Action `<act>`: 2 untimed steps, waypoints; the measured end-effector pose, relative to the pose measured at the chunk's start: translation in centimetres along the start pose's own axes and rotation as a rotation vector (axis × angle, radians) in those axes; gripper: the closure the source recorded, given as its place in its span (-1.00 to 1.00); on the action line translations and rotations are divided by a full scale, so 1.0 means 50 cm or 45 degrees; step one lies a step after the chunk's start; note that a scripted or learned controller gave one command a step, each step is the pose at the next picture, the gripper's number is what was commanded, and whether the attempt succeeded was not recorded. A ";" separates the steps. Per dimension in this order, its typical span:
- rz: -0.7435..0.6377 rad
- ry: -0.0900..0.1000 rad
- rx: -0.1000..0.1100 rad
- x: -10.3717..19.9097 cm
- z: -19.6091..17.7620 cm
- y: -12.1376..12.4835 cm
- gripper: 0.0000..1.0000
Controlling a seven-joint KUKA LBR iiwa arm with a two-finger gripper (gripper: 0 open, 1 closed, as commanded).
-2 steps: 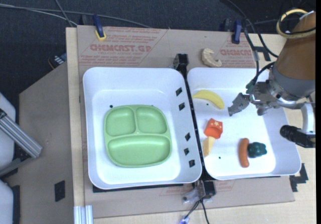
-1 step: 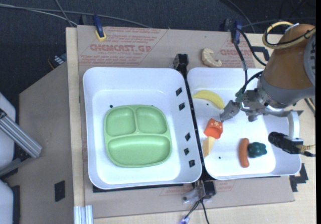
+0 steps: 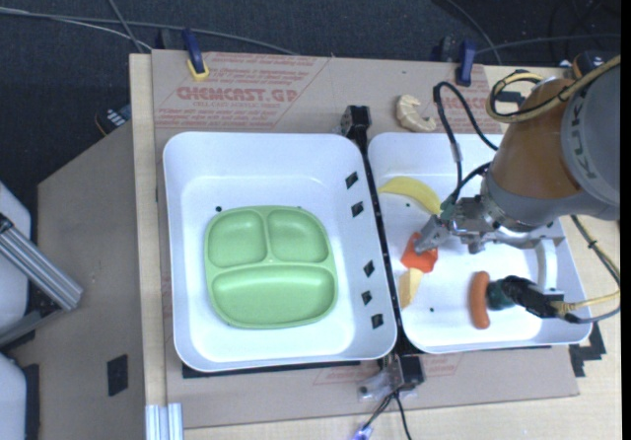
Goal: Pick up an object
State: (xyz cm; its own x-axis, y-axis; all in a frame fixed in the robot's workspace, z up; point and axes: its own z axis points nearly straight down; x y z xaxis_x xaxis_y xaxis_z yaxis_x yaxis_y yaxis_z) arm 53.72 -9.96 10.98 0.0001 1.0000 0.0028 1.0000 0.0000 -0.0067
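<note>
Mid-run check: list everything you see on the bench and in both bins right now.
left bin: one, white, left half of the bench
divided plate: one, pale green, in the left bin
right bin: one, white, beside the left bin
banana: one, yellow, right bin, far part
small block: one, red-orange, right bin, at the gripper tip
cone-like piece: one, pale orange, right bin, just nearer than the block
sausage: one, orange-red, right bin, near part
lump: one, tan, on the bench behind the right bin
clamps: two, blue, far bench edge
arm: one, grey and orange, from the right
gripper: one, over the right bin
</note>
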 end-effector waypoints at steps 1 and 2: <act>-0.003 0.006 -0.012 0.005 0.040 0.007 -1.00; 0.000 0.002 -0.028 0.002 0.010 0.014 1.00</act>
State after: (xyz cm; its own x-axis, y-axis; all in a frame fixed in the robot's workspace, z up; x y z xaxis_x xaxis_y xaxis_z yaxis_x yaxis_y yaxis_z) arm 54.42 -9.84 10.48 -0.0003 1.0000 0.0042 0.9999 0.0002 0.0156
